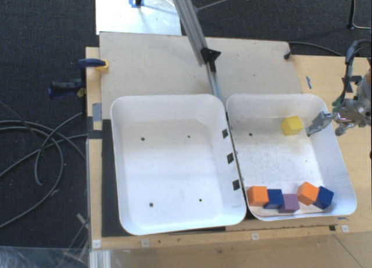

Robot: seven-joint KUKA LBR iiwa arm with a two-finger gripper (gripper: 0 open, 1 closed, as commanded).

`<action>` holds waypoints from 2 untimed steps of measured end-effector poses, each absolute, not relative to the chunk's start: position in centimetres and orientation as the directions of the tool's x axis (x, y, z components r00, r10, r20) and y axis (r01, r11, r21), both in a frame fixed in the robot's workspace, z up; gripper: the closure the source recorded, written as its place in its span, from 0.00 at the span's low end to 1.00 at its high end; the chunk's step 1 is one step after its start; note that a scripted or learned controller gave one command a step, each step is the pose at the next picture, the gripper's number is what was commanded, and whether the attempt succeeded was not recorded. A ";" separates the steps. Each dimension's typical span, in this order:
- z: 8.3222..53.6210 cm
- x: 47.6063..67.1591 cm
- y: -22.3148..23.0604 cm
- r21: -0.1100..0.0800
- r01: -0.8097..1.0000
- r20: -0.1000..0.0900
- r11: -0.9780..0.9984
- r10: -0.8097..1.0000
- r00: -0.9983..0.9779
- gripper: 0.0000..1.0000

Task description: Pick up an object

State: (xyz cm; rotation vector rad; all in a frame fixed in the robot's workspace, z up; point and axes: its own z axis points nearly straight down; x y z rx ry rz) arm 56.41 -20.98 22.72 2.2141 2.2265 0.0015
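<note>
- Gripper (318,123): at the right bin's (343,171) right wall, just right of the yellow block (292,125); nothing visible between the fingers, and their state cannot be told at this slant.
- Yellow block: upper part of the right bin, seemingly apart from the gripper.
- Right bin's near edge: orange block (257,195), blue block (274,199), purple block (289,203), second orange block (307,192), second blue block (324,197).
- Left bin (125,145): directly beside the right bin.

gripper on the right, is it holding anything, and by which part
Nothing is held. The gripper sits just right of the yellow block in the right bin, with nothing between its fingers.
</note>
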 end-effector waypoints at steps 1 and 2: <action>8.6 62.6 -20.3 -0.001 1.000 0.000 0.007 1.000 -0.007 0.00; 9.0 57.6 -19.0 -0.003 1.000 0.001 0.001 1.000 -0.001 0.00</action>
